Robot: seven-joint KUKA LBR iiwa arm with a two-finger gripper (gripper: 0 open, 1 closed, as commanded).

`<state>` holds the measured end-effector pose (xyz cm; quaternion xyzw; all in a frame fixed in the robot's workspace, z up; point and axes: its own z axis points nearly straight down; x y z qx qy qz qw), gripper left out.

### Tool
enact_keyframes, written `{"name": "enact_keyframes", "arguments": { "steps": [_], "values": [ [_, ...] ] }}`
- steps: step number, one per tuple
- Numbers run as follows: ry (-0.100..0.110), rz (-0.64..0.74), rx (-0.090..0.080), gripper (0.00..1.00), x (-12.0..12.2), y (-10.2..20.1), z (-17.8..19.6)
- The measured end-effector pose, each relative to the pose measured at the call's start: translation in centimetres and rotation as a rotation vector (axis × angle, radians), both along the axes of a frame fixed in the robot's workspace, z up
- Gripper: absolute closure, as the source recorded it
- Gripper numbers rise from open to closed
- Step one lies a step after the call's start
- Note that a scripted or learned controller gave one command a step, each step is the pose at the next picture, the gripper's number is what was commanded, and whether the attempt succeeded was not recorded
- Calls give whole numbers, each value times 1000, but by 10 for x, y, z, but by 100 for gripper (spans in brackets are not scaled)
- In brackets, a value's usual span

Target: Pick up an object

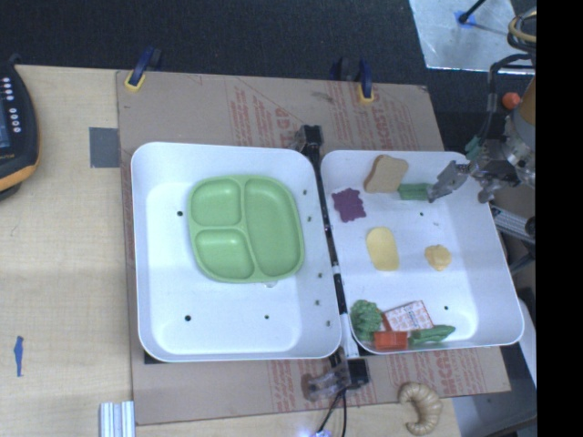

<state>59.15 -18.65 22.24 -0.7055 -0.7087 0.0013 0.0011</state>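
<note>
My gripper (444, 186) hangs at the right bin (496, 253)'s far edge, its tips at the small green piece (413, 190) beside the tan bread slice (386, 174), apparently lined up for a grab; how far it is open, I cannot tell.
</note>
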Motion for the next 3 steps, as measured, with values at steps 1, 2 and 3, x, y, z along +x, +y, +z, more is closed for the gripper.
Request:
{"name": "enact_keyframes", "arguments": {
  "steps": [1, 2, 3],
  "values": [
    [10, 7, 4, 0, 27, 64, -119],
    [8, -1, 2, 0, -24, 73, -132],
    [3, 1, -1, 100, -21, 71, -120]
  ]
}}
